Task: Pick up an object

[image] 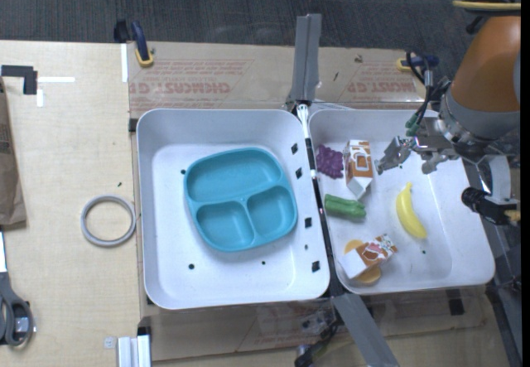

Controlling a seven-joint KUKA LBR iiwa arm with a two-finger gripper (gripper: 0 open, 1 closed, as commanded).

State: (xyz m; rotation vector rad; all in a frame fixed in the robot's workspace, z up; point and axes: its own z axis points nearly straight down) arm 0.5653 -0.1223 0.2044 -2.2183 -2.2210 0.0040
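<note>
Arm (pixel 489 59): grey with an orange band, entering from the right, bent over the right bin's upper right part.
Gripper (pixel 396 156): above the right bin's floor, just right of the carton — fingers spread apart, nothing between them.
Right bin (pixel 464 270): white, shallow, holding six small items.
Banana (pixel 409 211): yellow, below the gripper, apart from it.
Carton (pixel 358 166): small white and orange box, upright, near the bin's upper left.
Grapes (pixel 330 161): purple cluster, just left of the carton.
Green vegetable (pixel 344 207): lying below the grapes and carton.
Second carton (pixel 372 253): white and orange, lying over an orange item — lower left.
Left bin (pixel 157 216): white, holding a blue divided plate (pixel 240 198).
Bench (pixel 66 150): pale wood, a grey ring (pixel 108 219) lying left of the bins.
</note>
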